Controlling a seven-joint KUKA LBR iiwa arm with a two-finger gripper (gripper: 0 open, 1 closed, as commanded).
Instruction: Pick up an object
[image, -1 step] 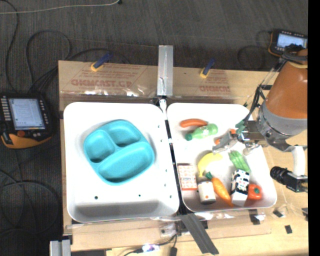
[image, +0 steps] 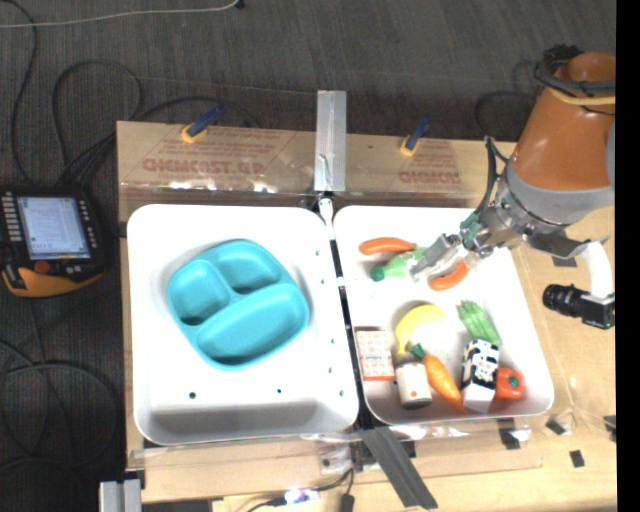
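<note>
Left of the shallow glossy white right bin (image: 535, 330), the matching bin holds a smooth turquoise three-compartment plastic plate (image: 237, 300) | grey metal two-finger gripper (image: 432, 262) hangs over right bin's far part, jaw state cannot be told | beside it, small curved orange plastic chilli (image: 386, 244) | near bin's middle, rounded yellow plastic banana (image: 418, 322)

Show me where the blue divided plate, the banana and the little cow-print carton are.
blue divided plate (image: 238, 302): camera view, on the ridge between its compartments.
banana (image: 418, 322): camera view, middle of its yellow curve.
cow-print carton (image: 481, 368): camera view, on its black-and-white side.
</note>
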